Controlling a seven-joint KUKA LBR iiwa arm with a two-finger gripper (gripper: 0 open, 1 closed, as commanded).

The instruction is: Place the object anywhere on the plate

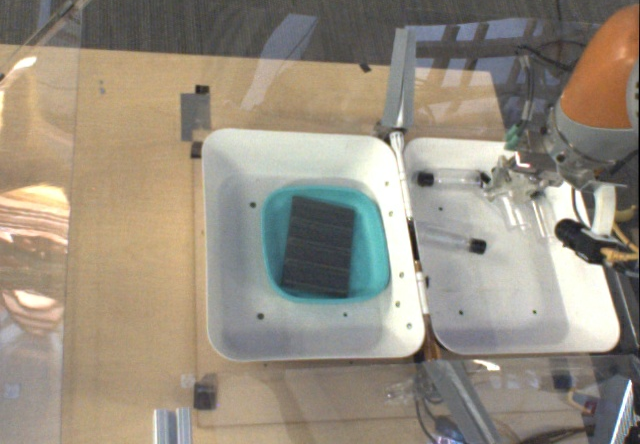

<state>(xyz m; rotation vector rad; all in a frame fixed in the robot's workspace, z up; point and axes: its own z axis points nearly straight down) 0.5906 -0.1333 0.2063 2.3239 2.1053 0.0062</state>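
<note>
A dark grey ribbed block (318, 247) lies flat in the middle of the teal plate (273, 232), which sits in the left bin (230, 232). My gripper (527, 215) hangs over the far part of the right bin (560, 322), well to the right of the plate. Its two pale fingers stand apart with nothing between them. The grey arm with its orange band (605, 82) comes in from the upper right.
Two clear tubes with black caps lie in the right bin, one near the far wall (448, 176) and one nearer the middle (455, 241). A metal post (398, 82) rises behind the seam between the bins. Cables (590, 237) hang by the right bin's right edge.
</note>
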